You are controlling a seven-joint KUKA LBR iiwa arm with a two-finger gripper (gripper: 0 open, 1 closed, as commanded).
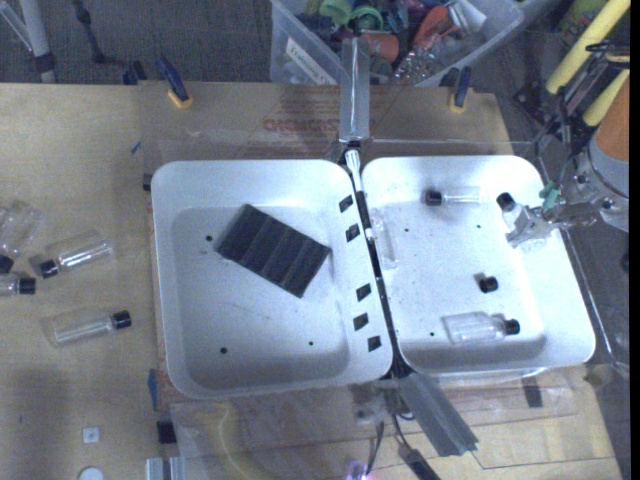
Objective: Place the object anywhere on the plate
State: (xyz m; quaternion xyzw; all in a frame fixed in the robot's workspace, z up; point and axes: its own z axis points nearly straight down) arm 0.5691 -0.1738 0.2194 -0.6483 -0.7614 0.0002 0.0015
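A dark ribbed rectangular plate point(273, 250) lies flat and askew in the left bin point(175, 298). The right bin point(560, 338) holds clear vials with black caps: one point(450, 198) near its far wall, one point(480, 326) near its front, and a faint clear one point(383, 244) by the divider. A loose black cap point(487, 284) lies in that bin's middle, and another small black piece point(505, 201) sits at its far right. My gripper point(527, 230) hangs over the right bin's right rim, close to that piece. Nothing is visibly held.
A metal divider point(360, 248) with black clips runs between the bins. Several spare vials point(85, 318) lie on the wooden bench at the left. A clear tub point(300, 48) of colourful items stands behind the bins. The arm and its cables point(600, 138) crowd the right side.
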